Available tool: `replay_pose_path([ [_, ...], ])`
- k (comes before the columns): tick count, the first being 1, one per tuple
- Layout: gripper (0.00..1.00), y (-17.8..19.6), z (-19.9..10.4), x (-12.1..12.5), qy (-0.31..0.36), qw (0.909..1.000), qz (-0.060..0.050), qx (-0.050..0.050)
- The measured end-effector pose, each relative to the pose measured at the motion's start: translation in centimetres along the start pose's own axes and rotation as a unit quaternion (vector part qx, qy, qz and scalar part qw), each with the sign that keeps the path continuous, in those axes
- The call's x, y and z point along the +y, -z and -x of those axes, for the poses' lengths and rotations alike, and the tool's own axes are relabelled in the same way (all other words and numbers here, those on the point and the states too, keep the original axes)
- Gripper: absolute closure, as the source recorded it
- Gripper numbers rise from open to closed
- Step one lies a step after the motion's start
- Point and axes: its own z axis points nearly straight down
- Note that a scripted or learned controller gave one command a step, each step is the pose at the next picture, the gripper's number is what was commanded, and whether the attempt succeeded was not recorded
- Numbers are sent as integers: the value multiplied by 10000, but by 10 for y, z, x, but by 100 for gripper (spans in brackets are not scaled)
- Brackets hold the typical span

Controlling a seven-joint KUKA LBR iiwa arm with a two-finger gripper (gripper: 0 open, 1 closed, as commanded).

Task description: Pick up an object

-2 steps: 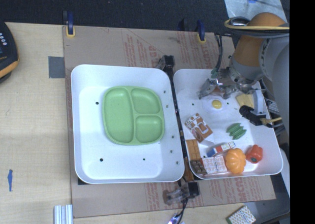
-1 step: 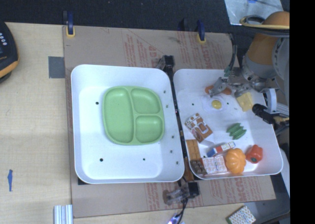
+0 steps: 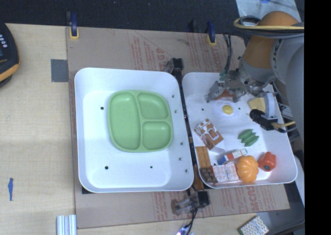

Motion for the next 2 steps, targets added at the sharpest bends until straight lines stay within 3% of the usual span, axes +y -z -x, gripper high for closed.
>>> replay_pose_path([
  [1, 0, 11, 8, 0, -22, 10000, 21, -9],
  [2, 0, 0, 21, 0, -27, 10000, 11, -8],
])
